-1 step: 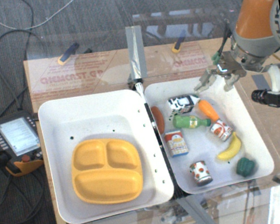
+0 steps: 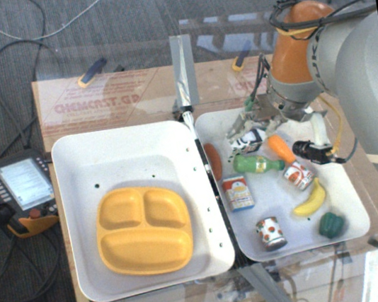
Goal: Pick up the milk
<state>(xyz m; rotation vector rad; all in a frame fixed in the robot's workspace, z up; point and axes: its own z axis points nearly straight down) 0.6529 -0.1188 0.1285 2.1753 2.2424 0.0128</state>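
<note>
- The arm (image 2: pixel 349 77) covers the right bin's (image 2: pixel 352 227) far right corner.
- Gripper (image 2: pixel 255 123) hangs over the far edge; whether it grips anything cannot be told.
- Milk carton (image 2: pixel 238 193) lies near the left wall, mid-bin.
- A black-and-white item (image 2: pixel 248 141) under the gripper is hard to identify.

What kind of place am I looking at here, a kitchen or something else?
Probably a robot test lab, not a kitchen: a grey arm reaches over two white bins, toy food like a banana lies inside, and a control handset sits beside the bench.

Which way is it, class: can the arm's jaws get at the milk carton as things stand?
Probably yes. The gripper hangs at the right bin's far end, while the milk carton lies near the left wall, top uncovered, with the green bottle just beyond it.
</note>
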